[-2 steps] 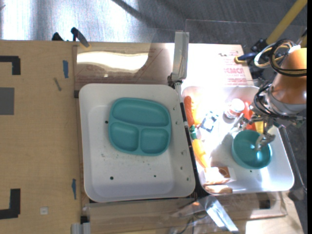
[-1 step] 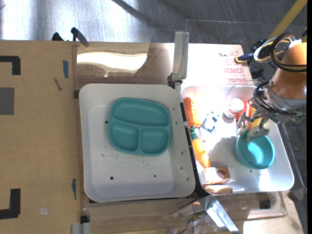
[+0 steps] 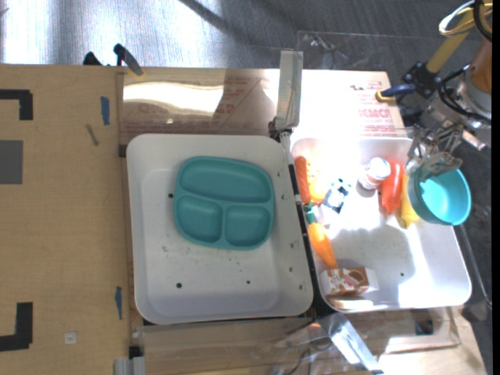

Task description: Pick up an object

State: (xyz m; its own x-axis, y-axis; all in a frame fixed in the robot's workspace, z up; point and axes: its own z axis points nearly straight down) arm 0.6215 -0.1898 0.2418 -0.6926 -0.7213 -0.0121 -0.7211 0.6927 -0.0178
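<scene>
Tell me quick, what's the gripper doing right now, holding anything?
Gripper: at the rim of the teal bowl, over the right bin; a grip cannot be told.

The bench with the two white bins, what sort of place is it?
Probably a robot lab test bench: a gripper hangs over the right bin of toy food, and the left bin holds a teal divided plate.

A grey ribbed floor (image 3: 195,14) lay beyond the desk (image 3: 62,233), striped with sunlight. Brown cardboard covered the desk's surface, and harsh glare washed its far right part.
</scene>
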